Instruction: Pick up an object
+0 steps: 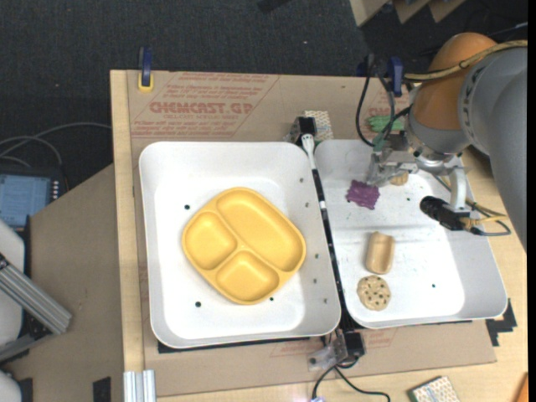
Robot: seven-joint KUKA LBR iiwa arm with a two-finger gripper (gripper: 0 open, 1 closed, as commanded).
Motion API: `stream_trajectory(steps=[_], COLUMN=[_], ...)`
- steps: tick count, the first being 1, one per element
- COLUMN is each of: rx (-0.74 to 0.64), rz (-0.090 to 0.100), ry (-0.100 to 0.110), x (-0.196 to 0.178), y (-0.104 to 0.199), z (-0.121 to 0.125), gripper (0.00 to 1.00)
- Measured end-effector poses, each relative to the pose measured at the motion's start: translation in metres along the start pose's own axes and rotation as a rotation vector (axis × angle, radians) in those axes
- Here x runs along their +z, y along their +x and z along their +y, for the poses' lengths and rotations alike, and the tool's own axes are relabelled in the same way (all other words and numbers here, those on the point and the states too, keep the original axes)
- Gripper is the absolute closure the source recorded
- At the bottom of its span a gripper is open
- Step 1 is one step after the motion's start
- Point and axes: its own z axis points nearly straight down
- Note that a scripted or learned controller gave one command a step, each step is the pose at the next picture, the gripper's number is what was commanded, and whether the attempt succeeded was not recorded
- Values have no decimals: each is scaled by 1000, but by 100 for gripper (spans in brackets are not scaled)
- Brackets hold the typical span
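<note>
From the camera above the bench, I see my claw (pixel 390 171) low in the far part of the right bin (pixel 435 304), just beside a small purple object (pixel 363 194). If my claw is open or closed I cannot tell, and I see nothing gripped in it. The purple object lies on the bin floor, so I judge the picking is not yet done. Nearer in the same bin lie a tan cylinder (pixel 379 252) and a cookie (pixel 373 292), both untouched. The left bin (pixel 163 224) holds a yellow divided tray (pixel 243 244). What remains, I think: to close on one object and lift it.
</note>
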Motion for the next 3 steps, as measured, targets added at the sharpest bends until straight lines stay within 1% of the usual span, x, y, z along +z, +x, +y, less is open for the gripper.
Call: stream_trajectory(steps=[1,2,3], rx=[0,8,6], rz=[0,7,5], ry=[1,40,17], x=[1,12,12], y=[0,-3,4], z=[0,12,-101], gripper=[0,0,0])
